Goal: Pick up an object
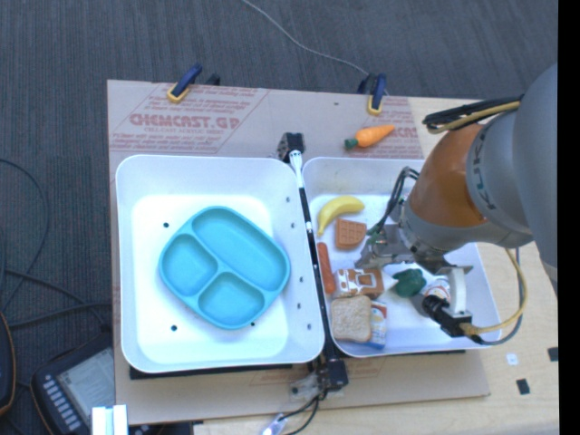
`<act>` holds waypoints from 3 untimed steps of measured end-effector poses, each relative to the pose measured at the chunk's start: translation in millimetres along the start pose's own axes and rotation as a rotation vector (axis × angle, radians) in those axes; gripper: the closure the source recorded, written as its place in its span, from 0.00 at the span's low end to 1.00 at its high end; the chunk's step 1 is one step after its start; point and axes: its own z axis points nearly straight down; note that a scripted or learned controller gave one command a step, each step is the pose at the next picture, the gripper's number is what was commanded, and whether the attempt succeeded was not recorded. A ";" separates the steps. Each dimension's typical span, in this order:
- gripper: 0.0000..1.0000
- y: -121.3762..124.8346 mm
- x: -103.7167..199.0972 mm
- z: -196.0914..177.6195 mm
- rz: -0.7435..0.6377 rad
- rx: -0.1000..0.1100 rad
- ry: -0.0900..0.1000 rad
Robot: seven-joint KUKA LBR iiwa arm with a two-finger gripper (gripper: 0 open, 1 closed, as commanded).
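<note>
Right bin [480, 320] | fingers [385, 254] state unclear | waffle [350, 234] just beside

Toy foods in the right bin [489, 311]
Banana [339, 211] at eleven o'clock, waffle [350, 234] beside it, bread [352, 319] at seven.

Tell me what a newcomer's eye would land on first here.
The blue divided plate fills the middle of the left bin, bright against the white. The grey and orange arm looms over the right bin, above crowded toy food: a banana, a bread slice. A toy carrot lies outside the bins, behind them.
</note>
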 end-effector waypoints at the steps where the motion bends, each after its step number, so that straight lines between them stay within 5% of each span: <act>1: 0.00 -0.2 0.1 0.1 0.000 0.001 0.000; 2: 1.00 0.0 -0.1 -9.3 0.000 0.001 0.000; 3: 0.00 -0.1 0.0 -9.2 0.000 0.001 0.000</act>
